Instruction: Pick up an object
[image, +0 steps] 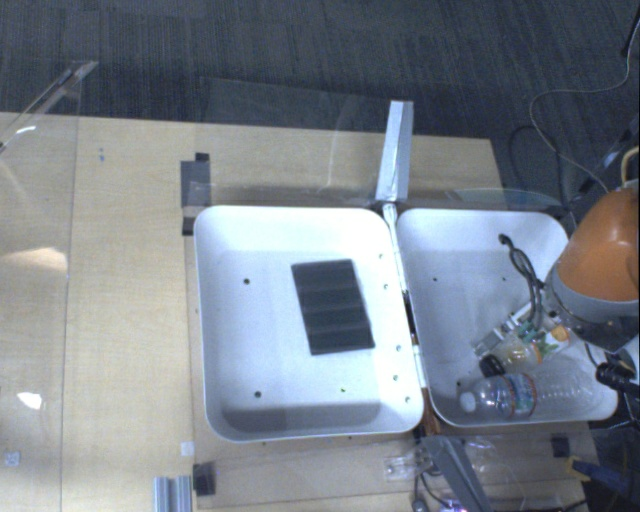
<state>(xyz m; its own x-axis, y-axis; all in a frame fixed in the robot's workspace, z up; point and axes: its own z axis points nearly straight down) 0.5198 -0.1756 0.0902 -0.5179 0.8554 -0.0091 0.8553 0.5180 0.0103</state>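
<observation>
A clear plastic bottle (505, 394) lies on its side in the right bin (450, 260), near the bin's 6 o'clock edge, its white cap toward 9 o'clock and a pale label round its middle. In the left bin (230, 300) a flat dark ribbed pad (333, 306) lies near the centre, long axis tilted slightly toward 11 o'clock.

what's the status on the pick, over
Claw low in right bin, beside clear bottle. Grip unconfirmed. Dark ridged pad alone in left bin. Nothing blocking.
</observation>
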